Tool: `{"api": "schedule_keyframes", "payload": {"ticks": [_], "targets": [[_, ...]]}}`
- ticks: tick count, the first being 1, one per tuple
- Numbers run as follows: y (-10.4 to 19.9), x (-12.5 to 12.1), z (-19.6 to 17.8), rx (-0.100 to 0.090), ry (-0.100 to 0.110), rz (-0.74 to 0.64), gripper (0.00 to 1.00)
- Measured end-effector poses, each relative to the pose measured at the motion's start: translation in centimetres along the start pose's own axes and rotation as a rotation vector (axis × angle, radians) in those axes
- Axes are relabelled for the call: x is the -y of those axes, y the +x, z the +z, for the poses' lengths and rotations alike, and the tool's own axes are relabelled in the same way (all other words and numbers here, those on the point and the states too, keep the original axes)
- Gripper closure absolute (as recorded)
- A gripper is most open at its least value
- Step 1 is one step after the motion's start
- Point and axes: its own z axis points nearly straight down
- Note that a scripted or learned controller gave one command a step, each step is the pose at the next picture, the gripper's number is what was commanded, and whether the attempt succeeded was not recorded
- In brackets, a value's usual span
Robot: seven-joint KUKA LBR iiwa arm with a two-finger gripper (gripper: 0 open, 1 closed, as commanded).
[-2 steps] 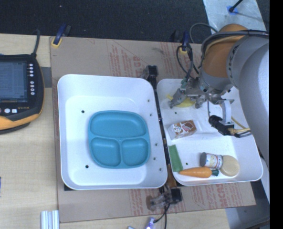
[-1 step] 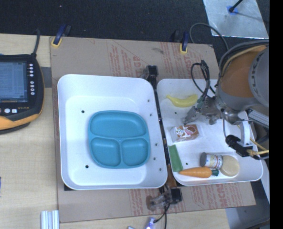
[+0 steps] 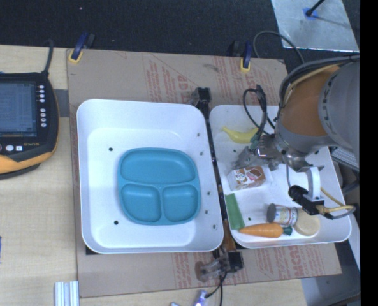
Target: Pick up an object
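Note:
My gripper (image 3: 252, 154) reaches down into the right bin (image 3: 222, 121), just above a small brown-and-white packet (image 3: 248, 177). A yellow banana (image 3: 237, 134) lies to its upper left. Near the front of that bin lie an orange carrot (image 3: 261, 231), a green flat piece (image 3: 233, 211), a small jar with a dark lid (image 3: 282, 215) and a pale round disc (image 3: 308, 225). The wrist hides much of the fingers, so their state is unclear.
The left bin (image 3: 93, 171) holds a blue divided plate (image 3: 158, 185). A tablet pendant (image 3: 16, 123) lies at the left of the bench. Cables (image 3: 259, 104) run over the right bin's back edge. The arm's grey and orange body (image 3: 316, 110) overhangs the right bin's far right.

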Motion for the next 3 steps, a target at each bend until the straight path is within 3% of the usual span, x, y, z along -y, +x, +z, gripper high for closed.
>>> {"api": "schedule_keyframes", "payload": {"ticks": [1,2,3], "targets": [[-0.8,2.3,0.0,0.0,0.0,0.0,0.0],[-0.9,2.3,-1.0,0.001,0.001,-0.002,1.0],[-1.0,2.3,-1.0,0.002,0.001,-0.003,0.0]]}}
